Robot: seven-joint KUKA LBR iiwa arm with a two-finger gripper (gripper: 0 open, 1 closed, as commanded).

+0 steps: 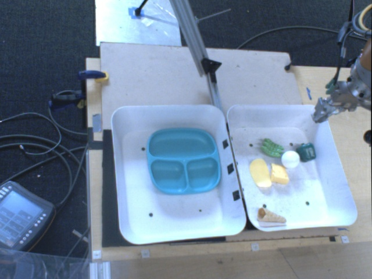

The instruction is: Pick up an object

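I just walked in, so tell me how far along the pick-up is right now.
Nothing looks picked yet. The green piece, white ball, dark green block, two yellow pieces and tan cone all lie in the right bin. The claw hovers over that bin's far right corner. Descending, gripping and lifting remain.

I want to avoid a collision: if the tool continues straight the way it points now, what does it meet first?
Probably the right bin: the tool points down and left over its far right wall or the floor beside it. The dark green object lies a little further on. Depth is unclear.
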